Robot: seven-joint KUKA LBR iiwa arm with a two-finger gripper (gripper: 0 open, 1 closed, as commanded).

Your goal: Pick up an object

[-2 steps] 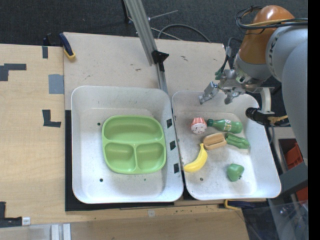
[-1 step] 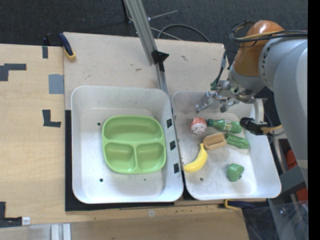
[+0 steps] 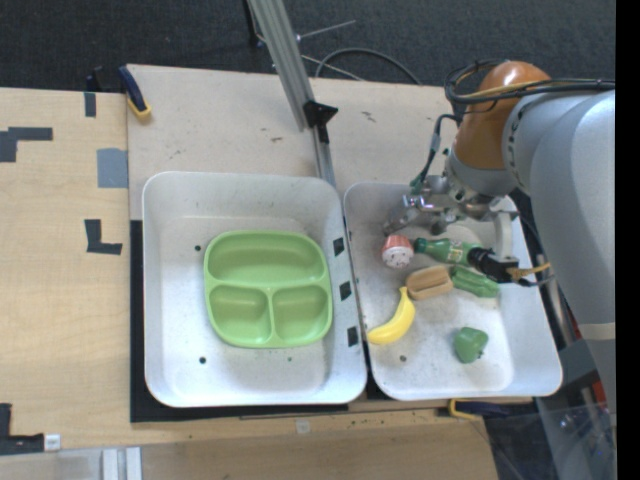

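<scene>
The right bin [image 3: 530, 368] holds several toy items. A pink and white round piece [image 3: 397, 252] lies near its left wall, with a green bottle [image 3: 447, 251] to its right. Below them sit a tan bun [image 3: 430, 282], a yellow banana [image 3: 393, 322] and a green pepper [image 3: 469, 344]. A longer green piece [image 3: 476, 284] lies beside the bun. My gripper [image 3: 428, 206] hangs low over the far part of this bin, just above the pink piece and the bottle. Nothing is seen held in it.
The left bin [image 3: 165, 268] holds a green divided plate [image 3: 268, 288]. A slanted metal bar [image 3: 285, 48] runs down to the gap between the bins. My grey arm [image 3: 570, 188] covers the right bin's far right side. Cables lie on the bench behind.
</scene>
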